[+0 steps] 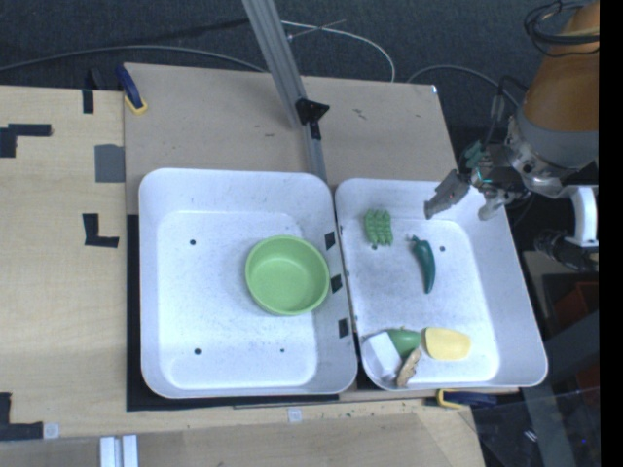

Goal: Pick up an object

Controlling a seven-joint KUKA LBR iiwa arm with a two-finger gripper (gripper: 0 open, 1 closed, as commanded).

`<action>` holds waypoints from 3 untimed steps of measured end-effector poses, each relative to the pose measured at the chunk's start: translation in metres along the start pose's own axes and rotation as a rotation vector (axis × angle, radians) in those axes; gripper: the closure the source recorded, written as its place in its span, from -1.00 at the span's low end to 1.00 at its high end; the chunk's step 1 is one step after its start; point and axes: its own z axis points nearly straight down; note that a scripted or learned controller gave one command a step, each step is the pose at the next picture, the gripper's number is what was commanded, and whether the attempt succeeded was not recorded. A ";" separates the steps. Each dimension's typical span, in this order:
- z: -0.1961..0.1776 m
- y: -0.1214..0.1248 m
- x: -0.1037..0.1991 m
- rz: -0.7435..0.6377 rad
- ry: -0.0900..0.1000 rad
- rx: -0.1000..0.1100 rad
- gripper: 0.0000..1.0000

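Nearest the lens, well below the claw: a yellow piece [448, 343], a green piece [403, 340] and a tan scrap [409, 364] huddled at the near rim of the right bin [506, 290]. Claw [465, 199] hangs over that bin's far right corner, fingers spread apart, nothing between them. Step, as I judge it: approach, no grasp yet. Likeliest target is the dark green pepper [423, 263], lying below and slightly left of the claw, clear of its neighbours. Long axis runs roughly far-to-near; stem end toward the claw, tip pointing away. Next move calls for descending over it, jaws set across that axis. Ridged green block [379, 228] sits left of the claw. Green bowl [286, 275] rests far left, in the left bin [175, 280].
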 end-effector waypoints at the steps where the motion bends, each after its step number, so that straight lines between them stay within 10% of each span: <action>1: 0.000 0.000 0.000 0.000 0.000 0.000 -1.00; 3: 0.088 0.000 -0.004 0.001 0.000 0.005 -1.00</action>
